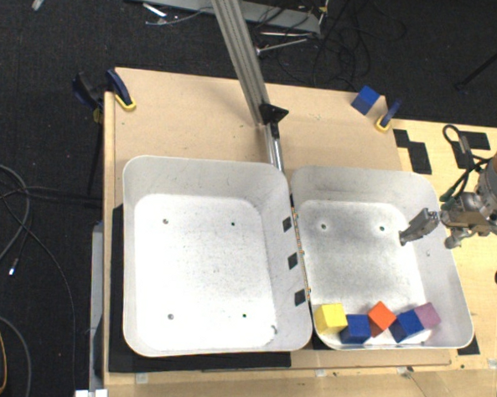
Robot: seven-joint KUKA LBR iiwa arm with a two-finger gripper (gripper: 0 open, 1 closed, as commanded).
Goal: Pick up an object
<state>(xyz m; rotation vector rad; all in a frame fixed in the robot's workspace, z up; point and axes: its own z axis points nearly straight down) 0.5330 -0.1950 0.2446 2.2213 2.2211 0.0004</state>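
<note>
Along the front wall of the right bin (362,188) lies a row of small cubes: a yellow cube (331,316), a blue cube (356,328), an orange cube (381,316), a second blue cube (407,325) and a purple cube (427,315). My gripper (435,228) hangs over the bin's right side, well behind the cubes. Its two grey fingers (415,226) are spread apart with nothing between them.
The left bin (199,253) sits beside the right one on the wooden bench. A metal pole (245,55) slants in from the top to the gap between the bins. A blue block (366,99) and clamps sit at the bench's back corners.
</note>
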